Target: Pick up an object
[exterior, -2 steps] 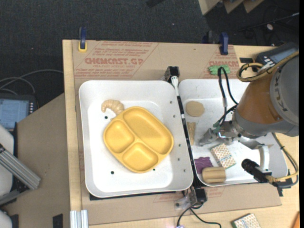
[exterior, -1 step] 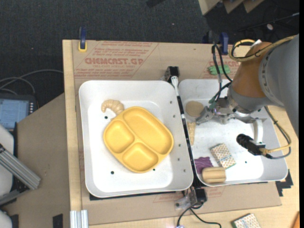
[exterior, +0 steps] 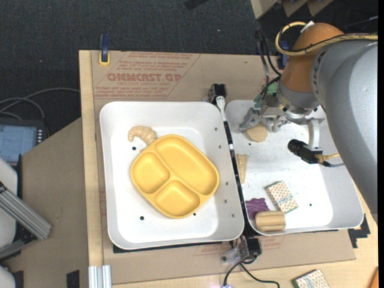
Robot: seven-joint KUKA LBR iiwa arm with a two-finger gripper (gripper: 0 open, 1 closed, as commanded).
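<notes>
While the arm leans in from the right, its gripper (exterior: 264, 123) sits low over the far end of the right bin (exterior: 336, 221), right at a small tan piece (exterior: 258, 134) that lies on the bin floor. Whether that piece is actually caught I cannot tell; the wrist housing hides the tip, so I cannot tell the state of the end effector either. To my eye this is the reach-and-grasp step, not yet a lift. Other candidates rest nearer the front of the same bin: a patterned block (exterior: 282, 196), a purple lump (exterior: 257, 207) and a tan cylinder (exterior: 270, 221). A yellow divided plate (exterior: 174, 176) and a small croissant-shaped toy (exterior: 142, 134) lie in the left bin (exterior: 114, 161), well apart from the arm. Next, I judge, comes a firm closing on the tan piece and a straight rise clear of the bin wall.
</notes>
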